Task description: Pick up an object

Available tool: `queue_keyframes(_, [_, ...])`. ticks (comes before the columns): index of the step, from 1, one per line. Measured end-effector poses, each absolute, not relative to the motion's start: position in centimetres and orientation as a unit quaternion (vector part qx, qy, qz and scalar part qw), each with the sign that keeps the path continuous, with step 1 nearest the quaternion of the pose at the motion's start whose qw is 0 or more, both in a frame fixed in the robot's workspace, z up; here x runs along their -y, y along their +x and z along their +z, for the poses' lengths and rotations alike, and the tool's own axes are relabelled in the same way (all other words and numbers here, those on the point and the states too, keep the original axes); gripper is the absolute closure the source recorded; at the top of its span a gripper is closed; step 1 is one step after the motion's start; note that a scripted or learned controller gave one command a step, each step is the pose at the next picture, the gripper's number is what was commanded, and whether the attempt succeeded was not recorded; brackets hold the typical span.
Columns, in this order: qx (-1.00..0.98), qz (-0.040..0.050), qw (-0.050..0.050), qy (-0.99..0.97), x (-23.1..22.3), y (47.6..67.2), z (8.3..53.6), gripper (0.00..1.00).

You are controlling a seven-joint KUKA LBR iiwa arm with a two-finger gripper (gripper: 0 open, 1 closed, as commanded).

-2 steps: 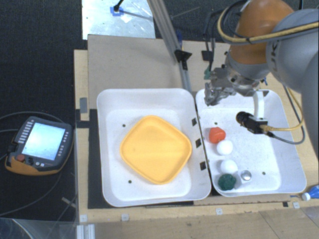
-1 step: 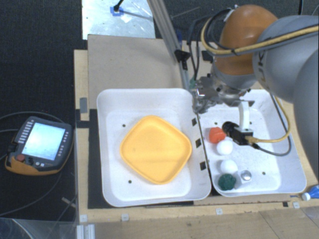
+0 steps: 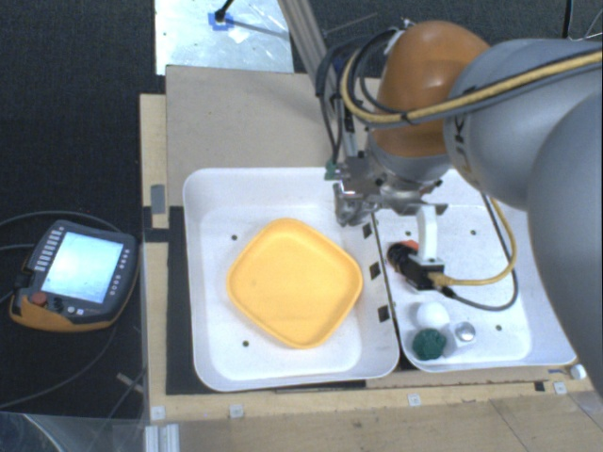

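Seen from the overhead camera: gripper [image 3: 351,209] poised low over the inner edge of the left shallow white bin [image 3: 200,281], probably lining up on the nearest object. Cannot tell how wide it is set.

Likely target: rounded-square yellow plastic plate [image 3: 295,282], lying flat mid-bin, just beside the gripper; smooth, shallow-rimmed, thin-edged, awkward to pinch.

Well clear, clustered in the right white bin [image 3: 528,342]: small white ball [image 3: 433,312], dark green ball [image 3: 431,344], silvery cap [image 3: 464,331].
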State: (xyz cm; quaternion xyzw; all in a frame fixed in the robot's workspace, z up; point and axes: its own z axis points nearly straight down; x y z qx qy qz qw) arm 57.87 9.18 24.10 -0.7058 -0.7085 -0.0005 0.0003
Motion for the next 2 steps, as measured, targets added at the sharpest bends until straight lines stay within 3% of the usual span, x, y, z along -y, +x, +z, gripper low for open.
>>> queue_keyframes(2, [0.707,-0.0003,0.0,-0.707,-9.54,58.29,22.23,1.0])
